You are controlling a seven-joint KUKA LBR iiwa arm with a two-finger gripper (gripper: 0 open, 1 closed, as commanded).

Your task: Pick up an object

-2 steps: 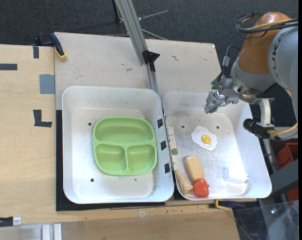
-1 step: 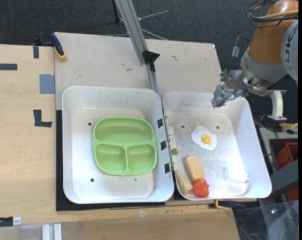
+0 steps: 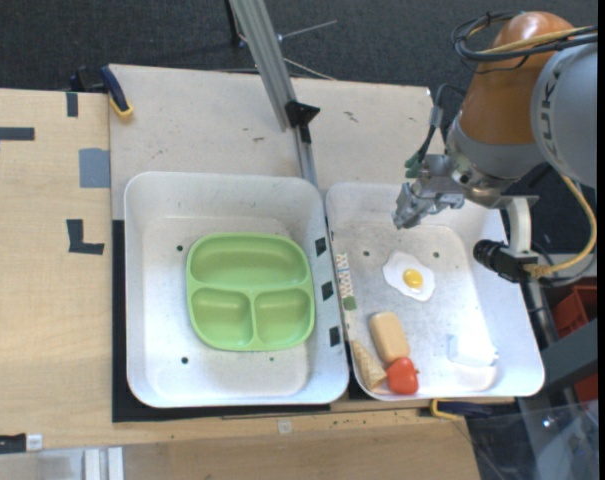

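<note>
I hover my end effector (image 3: pixel 414 211), its grip state unreadable from here, above the right white bin (image 3: pixel 502 353), near the flat toy fried egg (image 3: pixel 410 278), likely my pick.

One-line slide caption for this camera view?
Tool above the right bin holding fried egg, bread, tomato.
</note>
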